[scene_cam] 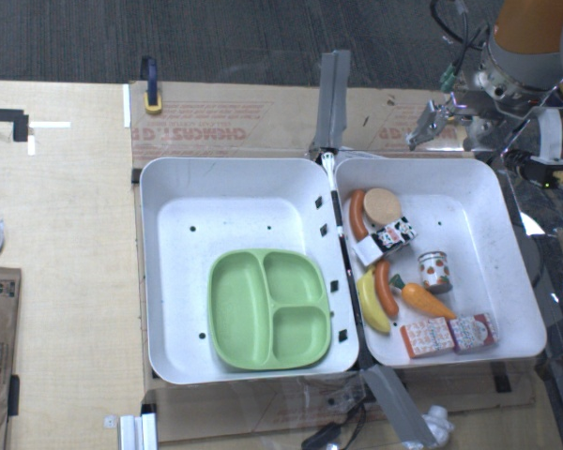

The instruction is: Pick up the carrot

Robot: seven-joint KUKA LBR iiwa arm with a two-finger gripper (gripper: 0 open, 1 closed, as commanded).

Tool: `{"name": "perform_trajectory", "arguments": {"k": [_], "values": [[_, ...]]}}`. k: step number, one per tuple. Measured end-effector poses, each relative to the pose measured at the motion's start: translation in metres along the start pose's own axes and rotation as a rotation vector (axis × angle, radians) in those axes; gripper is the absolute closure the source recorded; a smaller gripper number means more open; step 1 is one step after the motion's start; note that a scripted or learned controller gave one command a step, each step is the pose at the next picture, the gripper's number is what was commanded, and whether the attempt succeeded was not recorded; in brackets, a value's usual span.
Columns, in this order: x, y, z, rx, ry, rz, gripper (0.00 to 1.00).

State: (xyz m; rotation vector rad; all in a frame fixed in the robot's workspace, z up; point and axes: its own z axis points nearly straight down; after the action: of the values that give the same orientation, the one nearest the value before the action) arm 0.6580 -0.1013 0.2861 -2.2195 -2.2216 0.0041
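An orange carrot point(426, 300) lies in the right bin point(479, 214), near its front, between a red sausage point(386, 291) and a small tin point(433, 269). Its tip points right toward the red cartons. My gripper point(430, 125) hangs above the bin's far rim at the upper right, well away from the carrot, with nothing seen between its fingers. The arm's orange band point(537, 12) is at the top right corner.
The left bin point(169, 251) holds a green divided plate point(269, 308). Around the carrot lie a banana point(372, 303), two red cartons point(448, 335), a black-and-white carton point(385, 240), a tan round piece point(381, 204) and another sausage point(357, 215).
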Motion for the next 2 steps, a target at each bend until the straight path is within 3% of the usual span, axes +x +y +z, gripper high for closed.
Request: {"name": "perform_trajectory", "arguments": {"k": [1,2], "values": [[-0.006,0.001,0.033,0.002,0.0,0.148,0.0],[0.024,-0.126,0.074,0.0,0.001,-0.255,0.0]]}}
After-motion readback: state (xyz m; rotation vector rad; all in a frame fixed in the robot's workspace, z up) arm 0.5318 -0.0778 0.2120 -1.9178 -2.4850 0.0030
